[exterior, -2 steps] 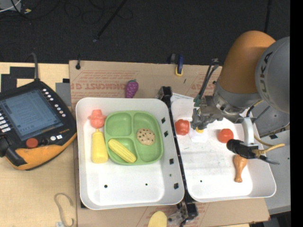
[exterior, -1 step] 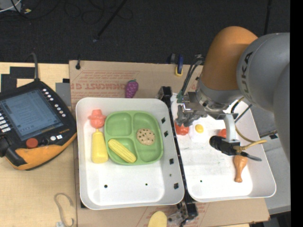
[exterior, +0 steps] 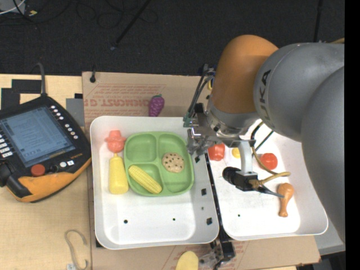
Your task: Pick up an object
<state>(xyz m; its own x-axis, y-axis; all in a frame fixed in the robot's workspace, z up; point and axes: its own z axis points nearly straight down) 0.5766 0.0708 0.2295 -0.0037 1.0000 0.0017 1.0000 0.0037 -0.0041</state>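
My gripper (exterior: 196, 141) hangs low over the divider between the two bins, at the right rim of the green divided plate (exterior: 140, 148). On the plate lie a cookie (exterior: 173, 162) and a corn cob (exterior: 145, 179). A yellow bottle (exterior: 117, 174) and a pink-red toy (exterior: 115, 142) lie left of the plate in the left bin (exterior: 146, 224). Just right of the gripper, in the right bin (exterior: 264, 221), sits a red piece (exterior: 216, 151). Further right are a red tomato (exterior: 269, 161) and a chicken drumstick (exterior: 284, 198). Nothing shows between the fingers.
A purple grape bunch (exterior: 156, 105) lies on the cardboard behind the left bin. A yellow fruit (exterior: 187, 260) sits in front of the bins. A teach pendant (exterior: 39, 145) rests on the bench at the left. My arm's bulk covers the back of the right bin.
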